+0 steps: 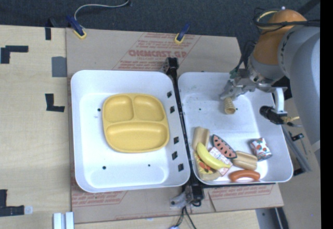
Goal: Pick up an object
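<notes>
My gripper (232,96) hangs over the far middle of the right bin (208,83), reaching in from the right. A small tan cork-like piece (229,107) sits just below its tip, touching or nearly touching it; I cannot tell whether it is gripped. At the near end of this bin lies a heap of toy food: a yellow banana (207,156), a watermelon slice (225,145), a red sausage (244,175), a tan bread roll (245,160), a beige stick (200,137) and a small red-and-white carton (259,148).
The left bin (88,118) holds a yellow divided plate (136,122). A black divider clip line (176,113) runs between the bins. The grey arm with its orange band (276,35) fills the right side above the right bin.
</notes>
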Robot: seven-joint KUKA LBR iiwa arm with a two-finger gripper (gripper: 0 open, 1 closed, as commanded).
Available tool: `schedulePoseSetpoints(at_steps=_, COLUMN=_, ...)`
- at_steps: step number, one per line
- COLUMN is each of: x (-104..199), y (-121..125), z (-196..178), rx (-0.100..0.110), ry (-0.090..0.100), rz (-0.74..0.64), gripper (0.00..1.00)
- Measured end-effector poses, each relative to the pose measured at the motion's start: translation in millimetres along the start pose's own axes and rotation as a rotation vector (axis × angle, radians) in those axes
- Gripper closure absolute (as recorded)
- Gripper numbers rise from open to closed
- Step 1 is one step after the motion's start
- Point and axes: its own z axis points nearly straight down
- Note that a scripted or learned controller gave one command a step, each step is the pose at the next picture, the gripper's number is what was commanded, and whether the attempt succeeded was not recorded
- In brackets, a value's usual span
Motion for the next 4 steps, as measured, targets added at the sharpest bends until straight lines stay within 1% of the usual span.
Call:
schedulePoseSetpoints(at_steps=1, x=58.7, y=10.1, z=-84.0, rx=0.002, ry=0.005, rz=-0.001, gripper=1.0)
schedulePoseSetpoints(at_steps=2, x=50.2, y=-19.8, z=-147.2, rx=0.004, ry=0.004, rz=0.001, gripper=1.0)
schedulePoseSetpoints(at_steps=3, x=82.7, y=-111.6, z=-142.9, rx=0.006, ry=0.005, rz=0.002, gripper=1.0)
schedulePoseSetpoints(at_steps=4, x=103.6, y=-160.6, z=-150.6, rx=0.006, ry=0.006, rz=0.001, gripper=1.0)
